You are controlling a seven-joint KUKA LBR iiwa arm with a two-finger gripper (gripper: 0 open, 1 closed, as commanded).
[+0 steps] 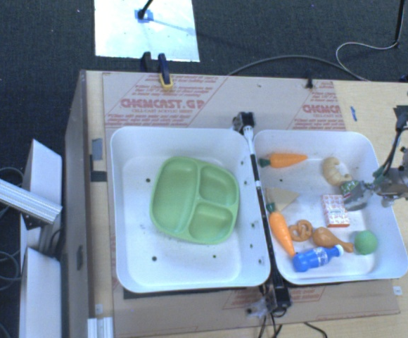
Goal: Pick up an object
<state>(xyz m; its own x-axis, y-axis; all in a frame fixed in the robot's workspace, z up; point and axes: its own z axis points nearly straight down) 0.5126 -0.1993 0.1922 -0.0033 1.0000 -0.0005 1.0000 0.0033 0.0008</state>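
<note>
The right bin (383,162) holds several toy foods: an orange carrot (285,160) at the back, a second carrot (281,233) by the divider, a pretzel (302,229), a brown drumstick (329,238), a blue bottle (314,258), a green ball (365,242), a red and white box (336,210) and a beige lump (334,170). My gripper (357,193) reaches in from the right edge. It hangs low over the bin's right side, just above and to the right of the red and white box. Nothing is visibly held in it.
The left bin (130,189) holds a green divided plate (195,199). A pale wedge (282,197) lies near the divider in the right bin. The arm's wrist (404,178) and its cables cross the right bin's far right rim.
</note>
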